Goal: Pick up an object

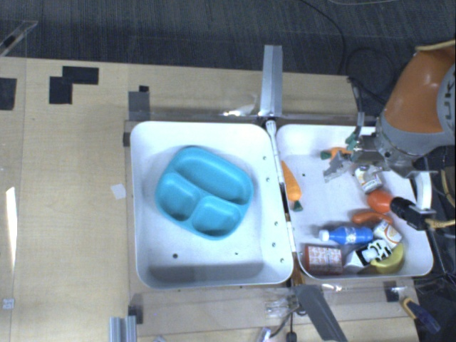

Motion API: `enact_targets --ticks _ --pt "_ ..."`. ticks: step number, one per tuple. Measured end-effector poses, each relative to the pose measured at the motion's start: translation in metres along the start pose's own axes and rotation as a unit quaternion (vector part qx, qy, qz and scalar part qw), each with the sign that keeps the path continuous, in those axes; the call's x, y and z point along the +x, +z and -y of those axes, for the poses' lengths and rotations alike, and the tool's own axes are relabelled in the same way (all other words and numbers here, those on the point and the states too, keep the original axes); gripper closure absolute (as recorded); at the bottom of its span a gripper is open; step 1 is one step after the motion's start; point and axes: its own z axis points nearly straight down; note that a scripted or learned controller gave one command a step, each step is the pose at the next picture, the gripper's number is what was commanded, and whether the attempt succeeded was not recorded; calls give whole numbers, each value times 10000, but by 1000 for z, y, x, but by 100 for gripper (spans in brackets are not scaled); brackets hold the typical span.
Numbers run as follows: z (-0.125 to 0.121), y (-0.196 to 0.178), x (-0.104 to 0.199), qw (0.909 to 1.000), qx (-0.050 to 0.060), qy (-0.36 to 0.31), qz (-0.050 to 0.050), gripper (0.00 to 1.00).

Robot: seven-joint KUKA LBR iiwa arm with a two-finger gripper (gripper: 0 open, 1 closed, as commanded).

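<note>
Your gripper (340,164) is hovering low over the right bin (313,137), up toward that bin's one o'clock corner, and the fingers look spread with nothing between them: no catch yet. The candidates lie elsewhere. The carrot (291,184) lies along the divider at nine o'clock, the small can (368,181) sits just off the wrist at three, and the blue bottle (350,234), snack box (325,258) and yellow-black item (379,252) crowd the six o'clock edge. Watch this: bare white floor sits under those fingers, so a close here likely grabs air. Drift toward the can and the wrist could knock it rolling. Over in the left bin (149,191), the blue divided tray (205,192) is out of play.
</note>
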Motion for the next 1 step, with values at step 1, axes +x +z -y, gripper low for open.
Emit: enact_targets --ticks 1 --pt "-1 -8 1 10000 5 -19 -3 100"
